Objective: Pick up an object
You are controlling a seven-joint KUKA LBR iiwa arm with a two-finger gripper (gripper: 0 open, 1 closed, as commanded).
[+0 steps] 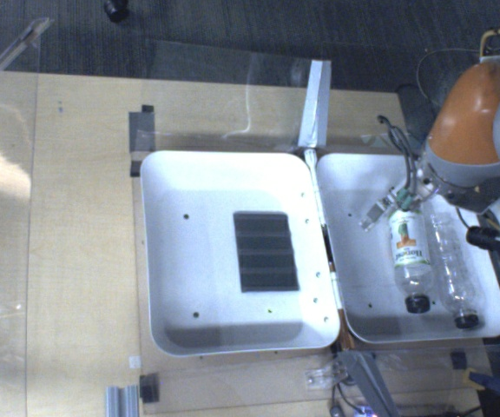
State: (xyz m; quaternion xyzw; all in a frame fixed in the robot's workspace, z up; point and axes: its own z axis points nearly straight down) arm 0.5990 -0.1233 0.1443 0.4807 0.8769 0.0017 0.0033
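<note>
We see a dark pad [266, 251] in the left bin [167, 233]; two bottles [409, 248] lie in the right bin [354, 268] under the gripper [398, 200].

fixed overhead camera, slanted down, both bins [233, 168]

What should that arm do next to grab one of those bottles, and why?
Probably lower straight down a little: the tool sits over the base end of the labelled bottle in the right bin, beside a clear bottle. I cannot see a grip on it.

The wooden bench [76, 259] bears two white bins side by side, left bin [167, 320] and right bin [354, 181].
</note>
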